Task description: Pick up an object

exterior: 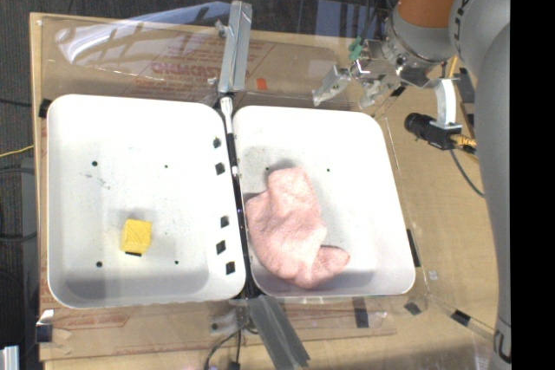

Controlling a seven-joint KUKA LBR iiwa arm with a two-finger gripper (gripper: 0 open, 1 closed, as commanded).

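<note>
Fingers point(347, 87) spread, fuzzy pink cloth point(292, 230), yellow block point(136, 236)

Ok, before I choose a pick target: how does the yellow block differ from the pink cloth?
The yellow block is small, squarish and looks rigid; the pink cloth is far larger, soft and crumpled into an irregular heap. The block sits in the left bin, clear of its walls; the cloth lies in the right bin, touching the divider side. The cloth is nearer the gripper. Both lie loose and ungrasped in the near half of their bins.
</note>
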